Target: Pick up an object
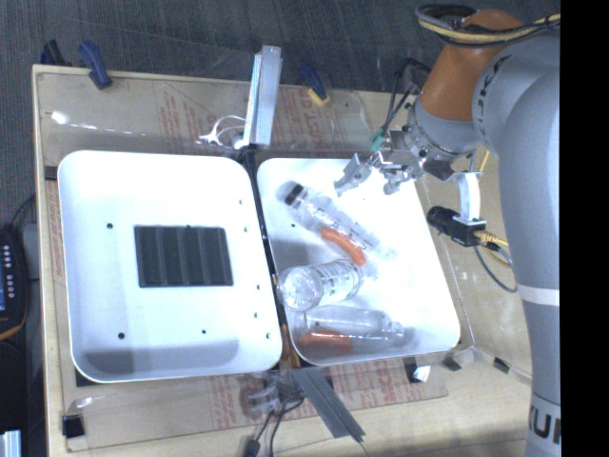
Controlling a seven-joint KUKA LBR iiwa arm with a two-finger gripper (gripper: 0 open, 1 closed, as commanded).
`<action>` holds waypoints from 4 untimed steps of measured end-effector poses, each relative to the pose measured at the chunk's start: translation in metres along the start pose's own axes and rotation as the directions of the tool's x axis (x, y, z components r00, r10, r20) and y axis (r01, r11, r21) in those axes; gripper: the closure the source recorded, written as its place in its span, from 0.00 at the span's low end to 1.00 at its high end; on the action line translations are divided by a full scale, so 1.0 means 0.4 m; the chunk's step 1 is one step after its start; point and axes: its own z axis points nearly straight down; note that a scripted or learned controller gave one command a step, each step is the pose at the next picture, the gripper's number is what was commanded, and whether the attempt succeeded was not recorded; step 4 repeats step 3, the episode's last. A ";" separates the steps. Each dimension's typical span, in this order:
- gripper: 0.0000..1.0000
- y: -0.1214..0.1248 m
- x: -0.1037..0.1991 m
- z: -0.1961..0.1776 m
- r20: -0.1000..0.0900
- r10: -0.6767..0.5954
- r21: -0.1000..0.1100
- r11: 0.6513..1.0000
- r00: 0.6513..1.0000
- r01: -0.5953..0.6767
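2 white bins on the counter (143, 122). Left bin (86, 208) has 1 dark ribbed rectangle (184, 255). Right bin (433, 284) holds 3 clear plastic bottles: upper bottle (328, 219) w/ long axis diagonal, dark cap toward upper left; middle bottle (321, 284) roughly left-right; bottom bottle (352, 328) left-right along the near wall. No legible labels; red print on counter unreadable. Tool (373, 174) hovers at right bin's far edge, fingers spread, nothing btwn them.

The desk (190, 112) fills most of the frame, its brown top printed with faint red lettering. Two white bins sit on it side by side, touching: the left bin (95, 208) at centre left, the right bin (428, 284) at centre right. Blue clamps (95, 65) grip its upper edge.
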 end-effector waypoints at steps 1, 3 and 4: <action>0.00 -0.065 -0.042 0.295 0.001 -0.117 -0.005 0.993 0.993 0.117; 1.00 0.018 0.042 0.034 0.001 -0.157 -0.003 0.988 0.988 0.157; 1.00 0.018 0.042 0.034 0.001 -0.157 -0.003 0.988 0.988 0.157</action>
